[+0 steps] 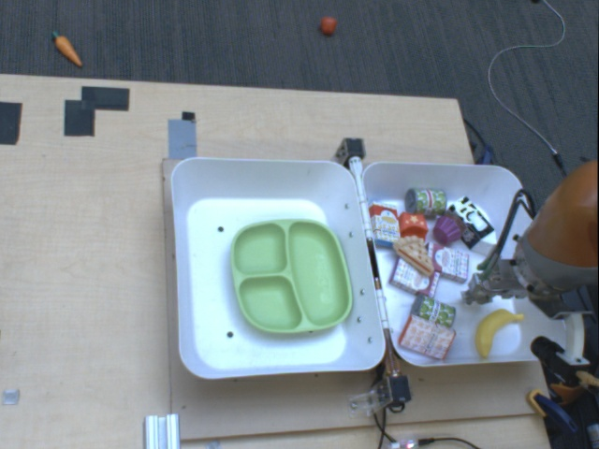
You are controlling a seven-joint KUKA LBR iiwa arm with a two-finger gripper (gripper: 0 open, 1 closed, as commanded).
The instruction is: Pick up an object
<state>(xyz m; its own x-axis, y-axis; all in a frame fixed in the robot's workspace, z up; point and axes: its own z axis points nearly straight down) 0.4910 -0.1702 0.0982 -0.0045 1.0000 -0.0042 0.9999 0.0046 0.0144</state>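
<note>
The right bin (501, 178) holds several toy foods. Among them are a green can (426, 199), a black and white packet (473, 215), a purple piece (447, 228), a red tomato (412, 223), a tan cracker (415, 253) and some flat packets (427, 337). A yellow banana (494, 331) lies at the bin's front right. My gripper (480, 290) is low over the right side of this bin, just above the banana and right of a pink packet (454, 264). I see nothing held in it.
The left bin (201, 279) carries a green divided plate (291, 276). A ridge with cabling (367, 251) separates the two bins. The orange wrist band (573, 215) and arm body cover the right bin's right rim. A small orange ball (328, 26) and a toy carrot (66, 49) lie on the floor beyond the bench.
</note>
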